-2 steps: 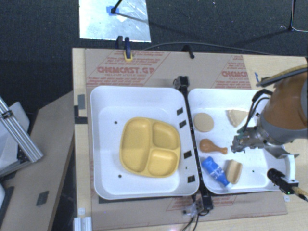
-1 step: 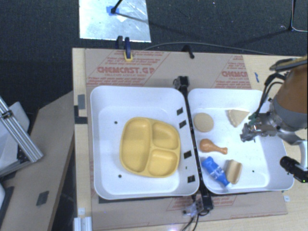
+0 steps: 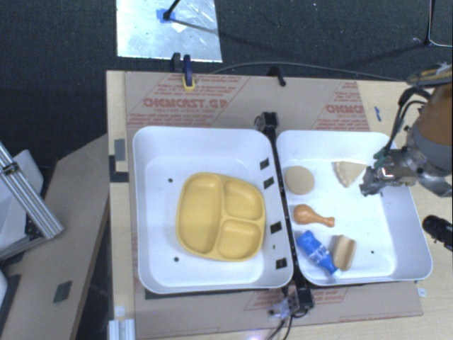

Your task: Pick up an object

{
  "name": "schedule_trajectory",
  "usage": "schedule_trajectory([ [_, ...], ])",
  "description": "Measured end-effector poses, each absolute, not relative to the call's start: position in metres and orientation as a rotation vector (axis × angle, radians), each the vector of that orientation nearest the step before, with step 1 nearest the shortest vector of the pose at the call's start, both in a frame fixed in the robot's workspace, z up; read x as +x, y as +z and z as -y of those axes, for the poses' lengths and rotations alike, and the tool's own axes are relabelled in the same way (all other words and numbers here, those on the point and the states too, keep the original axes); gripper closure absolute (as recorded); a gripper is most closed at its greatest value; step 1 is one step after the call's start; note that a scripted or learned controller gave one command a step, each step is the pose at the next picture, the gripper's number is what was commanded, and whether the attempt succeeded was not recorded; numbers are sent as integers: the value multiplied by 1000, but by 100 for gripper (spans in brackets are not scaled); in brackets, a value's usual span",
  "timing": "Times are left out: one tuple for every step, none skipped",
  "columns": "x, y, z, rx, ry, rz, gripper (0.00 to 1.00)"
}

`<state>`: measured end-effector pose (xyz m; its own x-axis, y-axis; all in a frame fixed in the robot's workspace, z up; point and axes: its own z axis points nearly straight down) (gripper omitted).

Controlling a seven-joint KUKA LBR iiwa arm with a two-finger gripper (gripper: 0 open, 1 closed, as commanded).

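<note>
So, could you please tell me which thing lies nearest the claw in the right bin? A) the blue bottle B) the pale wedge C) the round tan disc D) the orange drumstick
B: the pale wedge lies just left of the claw, while the other items sit farther left or nearer the front.

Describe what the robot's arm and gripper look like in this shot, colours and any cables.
The arm enters from the right: a rounded grey body with an orange band just above the wrist. A thin dark cable loops along its upper side toward the wrist. The gripper at its end is a small dark, blocky metal assembly with a pale highlight on top; its fingers are too small to make out.
</note>
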<state>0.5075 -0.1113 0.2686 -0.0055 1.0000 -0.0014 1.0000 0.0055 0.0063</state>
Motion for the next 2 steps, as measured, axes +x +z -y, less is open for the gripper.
schedule_trajectory([
  [513, 256, 49, 2210, 5, -2233, 100],
  [522, 257, -3, 2210, 4, -2231, 100],
])
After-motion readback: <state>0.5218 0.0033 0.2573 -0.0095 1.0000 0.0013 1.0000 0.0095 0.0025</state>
